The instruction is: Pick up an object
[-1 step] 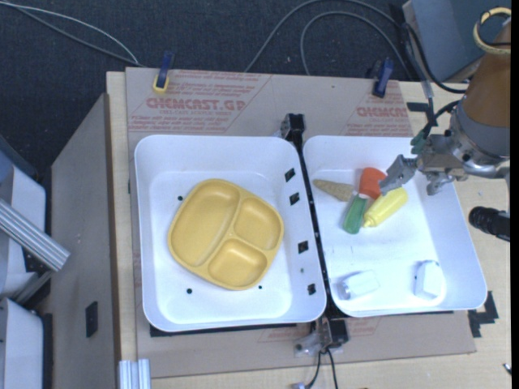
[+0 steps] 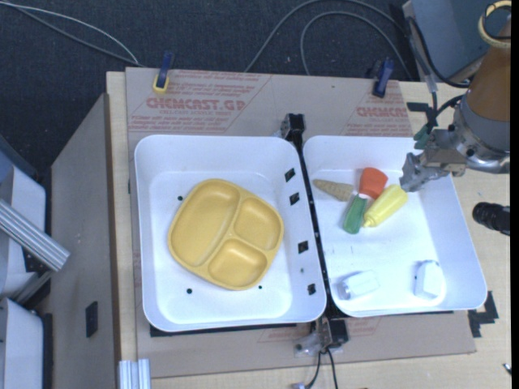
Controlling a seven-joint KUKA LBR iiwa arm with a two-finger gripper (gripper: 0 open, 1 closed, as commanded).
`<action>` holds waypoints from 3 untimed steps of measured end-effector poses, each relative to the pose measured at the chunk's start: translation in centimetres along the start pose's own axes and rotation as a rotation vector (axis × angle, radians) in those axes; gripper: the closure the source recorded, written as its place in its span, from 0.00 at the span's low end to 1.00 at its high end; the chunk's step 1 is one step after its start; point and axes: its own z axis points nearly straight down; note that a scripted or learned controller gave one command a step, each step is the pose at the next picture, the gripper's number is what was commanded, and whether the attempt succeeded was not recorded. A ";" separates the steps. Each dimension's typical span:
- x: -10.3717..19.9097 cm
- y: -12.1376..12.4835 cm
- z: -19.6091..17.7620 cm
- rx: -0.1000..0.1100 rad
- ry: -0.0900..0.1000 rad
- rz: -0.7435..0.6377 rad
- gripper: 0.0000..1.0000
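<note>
— What sits on the counter [image 2: 81, 217]?

— A brown board [image 2: 243, 91] printed with red lettering, held at its far edge by two blue clamps [image 2: 165, 70]. On the board rest two shallow white bins, touching side by side: the left bin [image 2: 154, 241] and the right bin [image 2: 454, 241].

— Anything between them?

— A black strip [image 2: 302, 209] runs along the seam, near to far.

— And beyond the board?

— Grey cables [image 2: 73, 24] trail over dark carpet [image 2: 243, 14] on the far side.
</note>
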 end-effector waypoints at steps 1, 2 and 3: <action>-0.9 -3.0 -17.1 -0.020 -0.005 0.000 1.00; -7.0 -0.3 -15.1 -0.002 -0.005 0.006 1.00; -11.7 1.0 -12.1 0.003 -0.003 0.005 1.00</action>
